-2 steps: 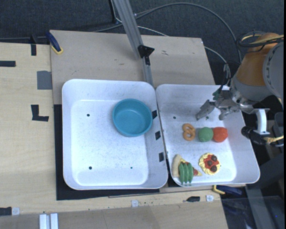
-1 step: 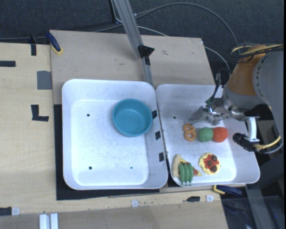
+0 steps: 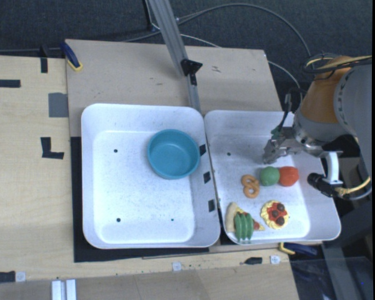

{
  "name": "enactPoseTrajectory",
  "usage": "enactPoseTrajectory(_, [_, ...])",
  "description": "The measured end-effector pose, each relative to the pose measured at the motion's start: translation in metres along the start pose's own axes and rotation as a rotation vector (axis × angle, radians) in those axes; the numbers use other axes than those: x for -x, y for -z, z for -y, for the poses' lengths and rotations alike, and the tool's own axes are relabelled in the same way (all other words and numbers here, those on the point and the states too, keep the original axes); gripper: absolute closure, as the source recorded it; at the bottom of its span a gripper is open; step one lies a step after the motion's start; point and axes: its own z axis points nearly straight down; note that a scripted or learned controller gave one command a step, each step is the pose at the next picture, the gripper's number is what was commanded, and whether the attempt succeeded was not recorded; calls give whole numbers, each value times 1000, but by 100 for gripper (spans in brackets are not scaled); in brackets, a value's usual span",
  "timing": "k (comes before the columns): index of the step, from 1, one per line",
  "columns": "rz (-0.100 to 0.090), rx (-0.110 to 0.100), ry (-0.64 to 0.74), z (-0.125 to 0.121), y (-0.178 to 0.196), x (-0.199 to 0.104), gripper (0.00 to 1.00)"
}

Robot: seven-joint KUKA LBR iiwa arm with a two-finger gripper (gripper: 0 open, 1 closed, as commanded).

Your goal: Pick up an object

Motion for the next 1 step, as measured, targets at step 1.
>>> enactPoseTrajectory(1, [0, 3, 0, 1, 42, -2, 100])
